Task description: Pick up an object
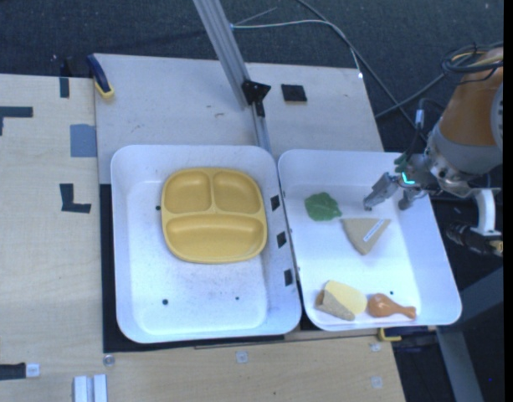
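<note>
Hovering at the right bin's [423, 249] upper right, the end effector [390, 193] seems parted and holds nothing. Just below-left lies the cheese wedge [365, 234]; its sloped faces could slip out, or a finger could nudge the green lump [323, 207].

Glossy white plastic bins [126, 249]; matt yellow plastic tray [213, 214]

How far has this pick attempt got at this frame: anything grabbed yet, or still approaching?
Done: the arm has reached over the right bin. In hand: nothing visible; the claw hovers above the beige wedge, with the green piece to its left. Left: descend, close on an item and lift. The cheese-like piece and orange drumstick lie untouched near the front edge; the yellow tray sits in the left bin.
</note>
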Controlling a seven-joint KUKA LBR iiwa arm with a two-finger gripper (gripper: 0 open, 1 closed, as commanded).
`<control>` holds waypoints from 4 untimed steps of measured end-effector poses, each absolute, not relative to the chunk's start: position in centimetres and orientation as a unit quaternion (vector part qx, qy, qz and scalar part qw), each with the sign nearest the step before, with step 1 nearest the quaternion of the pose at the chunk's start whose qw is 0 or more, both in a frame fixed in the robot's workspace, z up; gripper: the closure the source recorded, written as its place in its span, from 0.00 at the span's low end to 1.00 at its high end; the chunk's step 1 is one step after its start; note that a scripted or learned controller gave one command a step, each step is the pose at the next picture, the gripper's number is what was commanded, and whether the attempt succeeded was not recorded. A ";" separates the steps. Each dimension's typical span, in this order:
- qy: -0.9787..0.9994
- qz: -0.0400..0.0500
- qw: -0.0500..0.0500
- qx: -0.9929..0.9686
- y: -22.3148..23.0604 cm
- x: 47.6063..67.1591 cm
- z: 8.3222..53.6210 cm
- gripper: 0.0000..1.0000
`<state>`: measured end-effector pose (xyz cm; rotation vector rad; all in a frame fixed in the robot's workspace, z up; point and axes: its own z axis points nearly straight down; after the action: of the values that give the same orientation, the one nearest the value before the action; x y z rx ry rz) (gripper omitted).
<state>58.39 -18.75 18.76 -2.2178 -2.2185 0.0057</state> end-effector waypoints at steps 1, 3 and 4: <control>-0.708 0.001 0.000 -0.707 -18.7 58.5 19.0 0.00; -0.708 0.001 -0.001 -0.707 -18.3 57.4 8.5 0.00; -0.708 0.001 -0.001 -0.706 -18.3 57.5 9.8 1.00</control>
<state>57.52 -18.30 9.83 -2.2199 -2.2252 0.0017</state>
